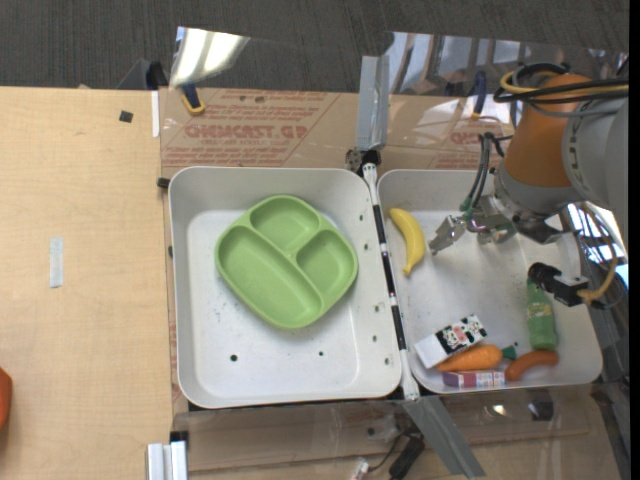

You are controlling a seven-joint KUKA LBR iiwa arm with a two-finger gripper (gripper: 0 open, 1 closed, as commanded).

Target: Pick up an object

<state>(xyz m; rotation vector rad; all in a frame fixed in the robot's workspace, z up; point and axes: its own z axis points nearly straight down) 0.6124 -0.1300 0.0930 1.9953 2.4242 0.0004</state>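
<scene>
Metal jaws [452, 230] hang over the right bin [590, 373], spread apart and grasping nothing, at the end of the grey arm [590, 148] with its orange band [538, 133]; just to their left lies a yellow banana [408, 238], near the bin's left wall and apart from the fingertips; toward the bin's right side stands a small green bottle [541, 318]; along the near wall sit a black-and-white carton [450, 340], an orange carrot [472, 358], a second orange piece [532, 364] beside it, and a pink-and-white packet [478, 379] touching the carrot's underside; the left bin [190, 368] holds a green divided plate [287, 260], lying flat near its middle; both bins rest on the pale wooden desk [80, 218]; behind them lies brown printed cardboard [250, 128].
</scene>
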